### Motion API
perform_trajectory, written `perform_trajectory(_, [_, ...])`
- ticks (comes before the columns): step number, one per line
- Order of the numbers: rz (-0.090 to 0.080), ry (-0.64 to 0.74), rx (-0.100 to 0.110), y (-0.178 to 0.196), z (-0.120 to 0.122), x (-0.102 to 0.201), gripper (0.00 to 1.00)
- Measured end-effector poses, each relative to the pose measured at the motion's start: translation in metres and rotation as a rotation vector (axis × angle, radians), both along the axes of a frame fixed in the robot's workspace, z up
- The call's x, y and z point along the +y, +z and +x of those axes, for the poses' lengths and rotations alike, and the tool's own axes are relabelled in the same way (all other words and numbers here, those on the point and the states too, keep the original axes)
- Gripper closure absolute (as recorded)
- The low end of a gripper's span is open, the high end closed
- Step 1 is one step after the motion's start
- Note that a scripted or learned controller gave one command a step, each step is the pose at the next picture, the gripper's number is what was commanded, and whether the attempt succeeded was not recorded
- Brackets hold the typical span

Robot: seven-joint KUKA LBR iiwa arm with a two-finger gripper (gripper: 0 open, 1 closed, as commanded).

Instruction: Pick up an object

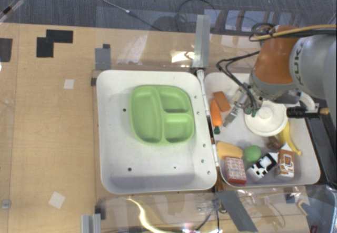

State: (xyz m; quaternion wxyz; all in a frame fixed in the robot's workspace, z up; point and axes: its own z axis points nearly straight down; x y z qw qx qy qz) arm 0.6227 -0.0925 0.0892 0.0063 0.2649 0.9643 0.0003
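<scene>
My gripper [232, 115] reaches in from the right and hangs low over the upper left part of the right bin [310, 174]. Its tip points down and to the left, just right of an orange carrot [216, 114] that lies along the bin's left wall. A brown-orange block [221, 101] sits close above the tip. Nothing can be seen held in the gripper. Right beside the wrist is a white round dish [267, 118].
A green divided plate [160, 114] lies in the left bin [113, 174]. The right bin's front holds a yellow piece [229, 149], a green ball [253, 153], a red box [235, 170], a black-and-white toy [263, 165], an orange carton [286, 163] and a banana [289, 140].
</scene>
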Motion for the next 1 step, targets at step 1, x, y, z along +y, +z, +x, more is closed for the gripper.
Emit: perform_trajectory(1, [-0.003, -0.121, -0.005, 0.0009, -0.0168, 0.0054, 0.00])
